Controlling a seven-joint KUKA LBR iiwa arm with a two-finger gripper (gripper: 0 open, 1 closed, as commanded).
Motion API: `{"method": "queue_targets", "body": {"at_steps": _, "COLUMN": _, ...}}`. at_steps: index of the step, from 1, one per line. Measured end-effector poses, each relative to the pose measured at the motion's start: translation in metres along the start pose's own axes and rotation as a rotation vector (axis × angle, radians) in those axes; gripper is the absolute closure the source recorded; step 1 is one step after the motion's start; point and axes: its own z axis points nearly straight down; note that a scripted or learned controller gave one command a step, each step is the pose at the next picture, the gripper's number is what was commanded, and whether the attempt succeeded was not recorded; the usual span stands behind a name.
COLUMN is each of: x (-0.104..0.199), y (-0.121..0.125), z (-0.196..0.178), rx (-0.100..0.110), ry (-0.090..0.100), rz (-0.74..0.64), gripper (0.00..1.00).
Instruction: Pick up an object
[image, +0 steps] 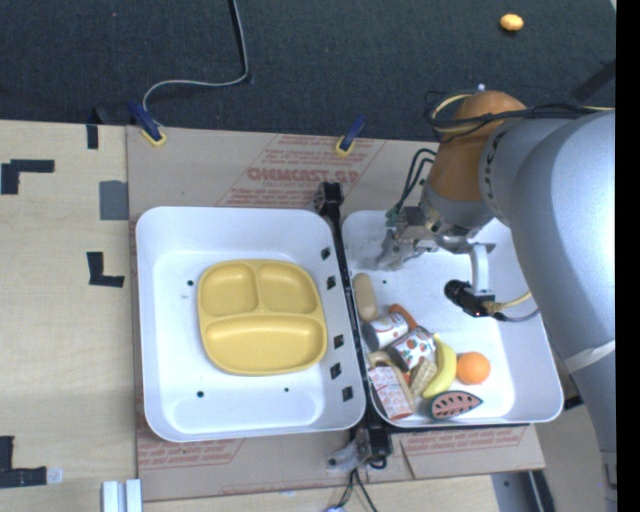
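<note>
I saw the end effector (392, 250) low over the bare upper part of the right shallow white bin (530, 385); I could not tell its state. Nothing showed in its grip. The objects lay clustered at that bin's lower left: a tan cylinder (365, 296), a yellow banana (441, 368), an orange ball (473, 368). The left shallow white bin (165, 300) held 1 yellow divided plate (263, 315) on the desk (60, 330).

Glossy yellow plastic plate (263, 315)
</note>
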Motion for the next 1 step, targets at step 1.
{"method": "queue_targets", "body": {"at_steps": 1, "x": 0.0, "y": 0.0, "z": 0.0, "rx": 0.0, "ry": 0.0, "rz": 0.0, "gripper": 0.0}}
